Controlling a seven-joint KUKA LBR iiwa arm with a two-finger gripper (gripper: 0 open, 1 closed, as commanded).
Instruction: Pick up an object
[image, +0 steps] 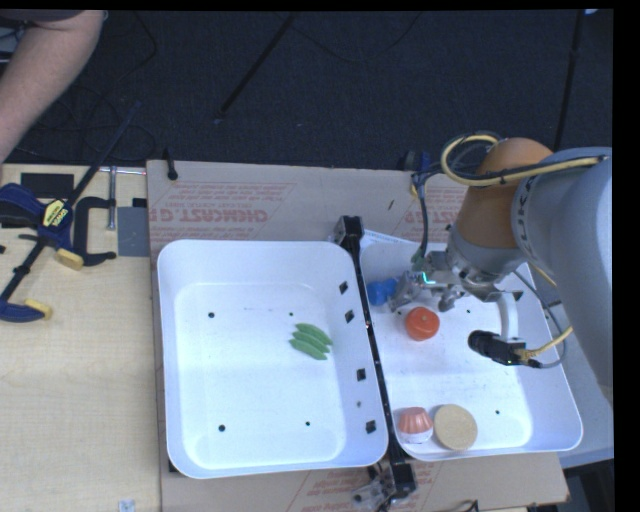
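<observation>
Two bins (190, 270): green pods (311, 341) left, tomato (422, 323) right

Cardboard sheet (262, 205), upper centre of frame: red print, upside down and mirrored, too blurred to read reliably.

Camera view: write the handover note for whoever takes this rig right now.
Gripper: low in the right bin, just above the red tomato-like ball; nothing seen held between its fingers.
Right bin also holds a blue object by the divider, a pink-and-white piece and a tan disc at the near wall.
Left bin: green pea pods.
Done: nothing lifted yet.
Left: grasp an object, probably the red ball, and raise it.
</observation>
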